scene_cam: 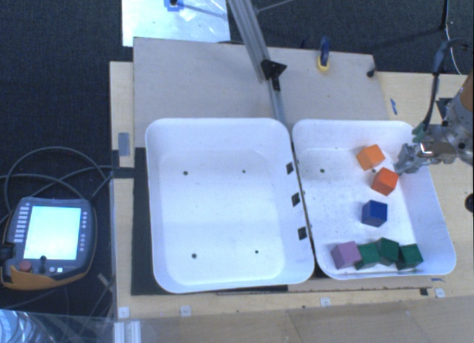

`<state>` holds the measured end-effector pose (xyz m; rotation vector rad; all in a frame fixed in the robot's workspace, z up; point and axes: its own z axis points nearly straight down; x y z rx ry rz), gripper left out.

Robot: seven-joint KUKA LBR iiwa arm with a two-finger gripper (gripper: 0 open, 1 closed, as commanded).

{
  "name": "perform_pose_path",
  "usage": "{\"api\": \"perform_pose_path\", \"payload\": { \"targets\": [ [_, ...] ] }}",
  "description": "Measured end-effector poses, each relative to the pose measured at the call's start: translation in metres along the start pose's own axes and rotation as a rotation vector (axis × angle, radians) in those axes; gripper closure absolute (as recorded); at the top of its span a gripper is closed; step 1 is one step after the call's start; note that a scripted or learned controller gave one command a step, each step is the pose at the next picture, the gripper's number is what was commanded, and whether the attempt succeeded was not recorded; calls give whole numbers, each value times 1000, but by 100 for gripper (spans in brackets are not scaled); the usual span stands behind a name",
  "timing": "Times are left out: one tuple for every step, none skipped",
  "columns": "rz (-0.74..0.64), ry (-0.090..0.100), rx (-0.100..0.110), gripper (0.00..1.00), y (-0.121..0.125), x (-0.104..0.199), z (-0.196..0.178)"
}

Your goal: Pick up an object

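The right bin holds several blocks. An orange block lies near its back, with a darker orange block just in front of it. A blue block sits mid-bin. Along the front wall lie a purple block and three green blocks. My gripper reaches in over the right bin's right rim, just right of and above the two orange blocks. Nothing is seen held in it.
The left bin sits beside the right one, a dark divider between them. A slanted metal pole rises behind the bins. A teach pendant lies off the bench at the left.
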<state>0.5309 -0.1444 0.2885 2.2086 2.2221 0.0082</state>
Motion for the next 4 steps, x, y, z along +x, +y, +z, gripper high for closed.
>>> {"api": "perform_pose_path", "payload": {
  "targets": [
    [-4, 3, 6, 100, 26, 52, 14],
    [-3, 3, 6, 100, 53, 96, 18],
    [-3, 3, 6, 100, 77, 139, 24],
    [-4, 4, 6, 100, 91, 197, 23]
  ]
}}
